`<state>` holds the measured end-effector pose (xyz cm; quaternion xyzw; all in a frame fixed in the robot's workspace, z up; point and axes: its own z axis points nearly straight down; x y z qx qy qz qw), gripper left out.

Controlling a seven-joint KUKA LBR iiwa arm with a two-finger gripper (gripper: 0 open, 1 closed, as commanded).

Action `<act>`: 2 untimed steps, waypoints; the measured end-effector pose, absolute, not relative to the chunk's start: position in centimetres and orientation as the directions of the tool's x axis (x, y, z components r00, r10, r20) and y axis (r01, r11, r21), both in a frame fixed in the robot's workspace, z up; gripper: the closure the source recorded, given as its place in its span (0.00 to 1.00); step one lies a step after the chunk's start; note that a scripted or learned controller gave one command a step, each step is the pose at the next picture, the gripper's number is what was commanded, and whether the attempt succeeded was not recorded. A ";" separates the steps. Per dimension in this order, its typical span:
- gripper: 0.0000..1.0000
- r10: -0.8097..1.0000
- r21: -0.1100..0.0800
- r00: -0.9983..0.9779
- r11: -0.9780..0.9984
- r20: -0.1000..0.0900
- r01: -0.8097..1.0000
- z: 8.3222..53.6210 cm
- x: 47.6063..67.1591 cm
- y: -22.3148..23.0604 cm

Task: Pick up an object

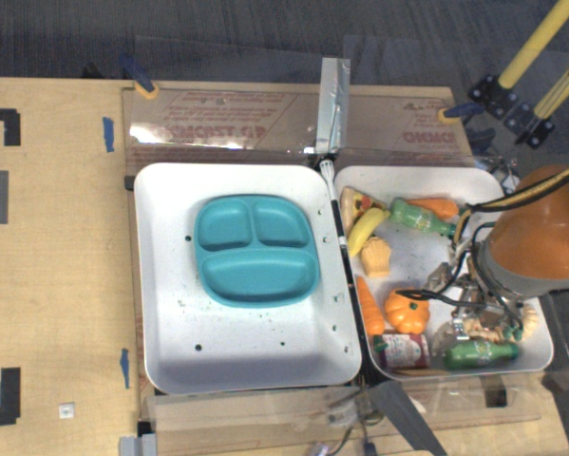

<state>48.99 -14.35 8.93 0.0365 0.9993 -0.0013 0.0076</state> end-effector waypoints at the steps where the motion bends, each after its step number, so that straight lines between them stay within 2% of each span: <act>1: 0.00 -0.046 -0.002 -0.999 0.999 -0.012 -0.046 12.6 55.8 -15.0; 2: 0.00 -0.127 0.005 -0.991 0.992 0.034 -0.127 9.0 65.0 -13.3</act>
